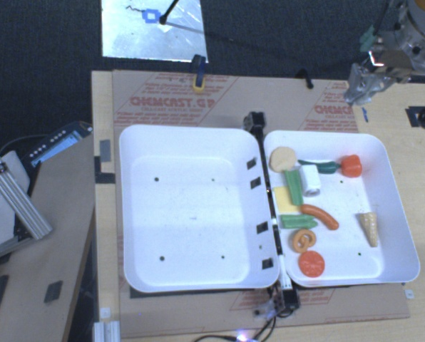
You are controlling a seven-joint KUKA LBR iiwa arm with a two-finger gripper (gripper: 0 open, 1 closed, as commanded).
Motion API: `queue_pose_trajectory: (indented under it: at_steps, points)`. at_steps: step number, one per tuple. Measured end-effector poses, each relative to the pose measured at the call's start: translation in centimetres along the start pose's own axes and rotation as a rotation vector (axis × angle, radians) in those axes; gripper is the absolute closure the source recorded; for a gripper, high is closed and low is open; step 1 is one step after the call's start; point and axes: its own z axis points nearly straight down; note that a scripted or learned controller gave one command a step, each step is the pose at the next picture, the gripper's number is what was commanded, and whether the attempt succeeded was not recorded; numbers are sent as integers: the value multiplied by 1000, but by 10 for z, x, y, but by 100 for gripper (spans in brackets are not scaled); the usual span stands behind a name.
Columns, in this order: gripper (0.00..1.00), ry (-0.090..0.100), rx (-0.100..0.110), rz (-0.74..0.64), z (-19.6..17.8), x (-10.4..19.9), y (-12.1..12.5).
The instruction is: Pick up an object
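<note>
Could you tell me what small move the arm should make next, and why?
Probably swing the gripper toward the viewer until it hangs over the right bin. It sits beyond the bin's far rim, above the cardboard, holding nothing, while all the toy food, such as the ice cream cone, lies in that bin.

Looking down at a dark carpeted floor [41, 41] and a pale wooden bench [70, 212].

I am seeing a cardboard sheet [219, 98] with red print lying across the bench top, and a shiny square plate [152, 20] lying on the floor beyond it, catching glare from overhead light. An aluminium frame rail [13, 194] is slanting in at the left edge, beside what may be a small handheld controller [55, 142], though it is too blurred to be sure.
</note>
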Motion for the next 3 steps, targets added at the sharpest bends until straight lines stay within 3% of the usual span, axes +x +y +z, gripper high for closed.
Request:
queue_pose_trajectory:
  at_steps: [1, 2, 3]
  points:
    - [100, 4, 8, -2, -84, 44, -100]
    - [100, -1, 33, 5, 70, 71, -101]
    - [100, 1, 10, 1, 26, 103, -13]
